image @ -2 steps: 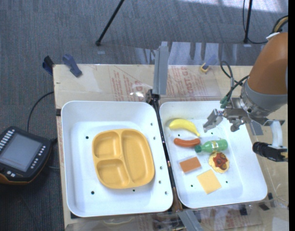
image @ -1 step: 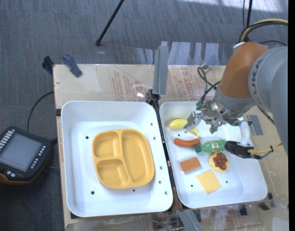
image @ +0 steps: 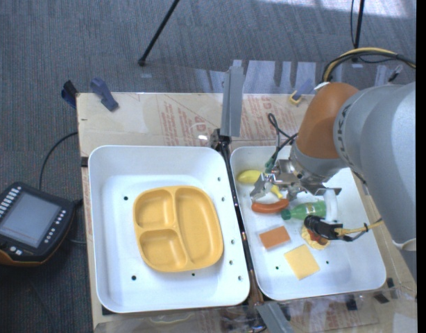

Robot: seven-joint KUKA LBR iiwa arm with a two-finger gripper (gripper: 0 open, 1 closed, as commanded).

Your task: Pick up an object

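Observation:
My gripper [image: 266,188] reaches down into the right bin [image: 365,269] near its left wall. It hangs just over an orange-red sausage-shaped piece [image: 270,207] and beside a yellow lemon-like object [image: 248,177]. A green bottle [image: 304,211] lies to the right of the sausage piece. Closer to the front lie an orange square slab [image: 275,237] and a pale yellow square slice [image: 301,261]. A small yellow-orange item [image: 311,238] sits partly hidden by the wrist. Nothing is visibly held.
The left bin [image: 109,179] holds a yellow divided plate [image: 177,226]. A grey post [image: 232,106] stands behind the gap between the bins. A handheld controller [image: 26,220] lies on the floor at the far left.

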